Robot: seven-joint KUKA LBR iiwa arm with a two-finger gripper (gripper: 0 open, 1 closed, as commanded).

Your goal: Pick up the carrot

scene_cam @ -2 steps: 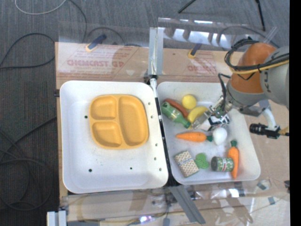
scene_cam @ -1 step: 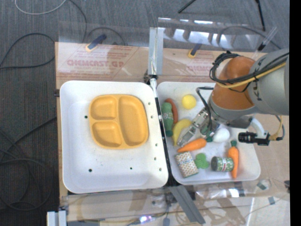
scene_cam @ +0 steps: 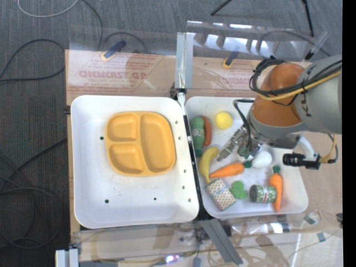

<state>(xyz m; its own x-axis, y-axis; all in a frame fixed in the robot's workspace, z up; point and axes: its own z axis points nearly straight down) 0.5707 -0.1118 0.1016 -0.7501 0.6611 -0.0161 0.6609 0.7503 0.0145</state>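
Two carrots lie in the right bin. One carrot rests across the bin's middle, green top toward the right. The other carrot lies near the right wall, green top pointing to the far side. My gripper hangs over the middle of this bin, just beyond the first carrot and close to its leafy end. I see nothing held in it. The grey arm with its orange band covers the bin's far right corner.
Packed around the carrots are a banana, a green cucumber, a lemon, a white egg, a green can, a small green piece and a patterned box. The left bin holds a yellow divided plate.
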